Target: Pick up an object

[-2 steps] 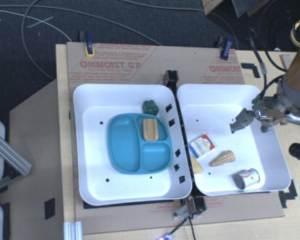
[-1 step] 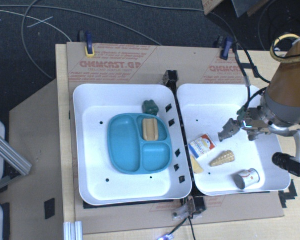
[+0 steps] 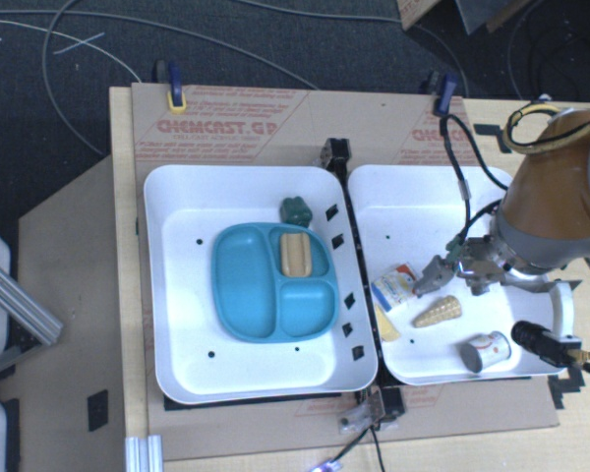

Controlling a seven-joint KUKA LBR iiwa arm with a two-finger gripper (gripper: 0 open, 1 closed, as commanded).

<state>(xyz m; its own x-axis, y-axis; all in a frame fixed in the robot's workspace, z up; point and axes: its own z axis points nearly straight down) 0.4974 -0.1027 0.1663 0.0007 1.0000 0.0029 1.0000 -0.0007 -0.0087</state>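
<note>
The gripper point(image 3: 435, 278) hangs over the right bin point(image 3: 413, 190), near its middle, with the arm point(image 3: 556, 200) reaching in from the right. Its two grey fingers point(image 3: 428, 281) point left and downward toward the bin floor. A narrow gap appears between the tips, but whether they are spread or closed cannot be told from this angle. Nothing is visibly held between them.

Candidate objects in the right bin:

1. A small packet point(image 3: 393, 287), white with blue and red print, lies just left of the fingertips. It appears flat and light, probably a soft wrapper that deforms under pressure. Judged best hold: across its short width, with the fingers descending close to the bin floor.
2. A tan cone point(image 3: 439, 312), shaped like an ice-cream cone, lies on its side just nearer than the gripper. It looks light and rigid; the taper is likely to squeeze it out of a pinch. Judged best hold: across the wide end.
3. A small grey can point(image 3: 484, 351) lies on its side near the bin's near wall. It looks stiff and smooth and may roll. Judged best hold: across its diameter at mid-length.

The left bin point(image 3: 167, 264) carries a blue divided tray point(image 3: 251, 283) with a tan block point(image 3: 295, 255) in one compartment; a dark green object point(image 3: 296, 210) sits just beyond the tray.

The packet is the closest target.
</note>
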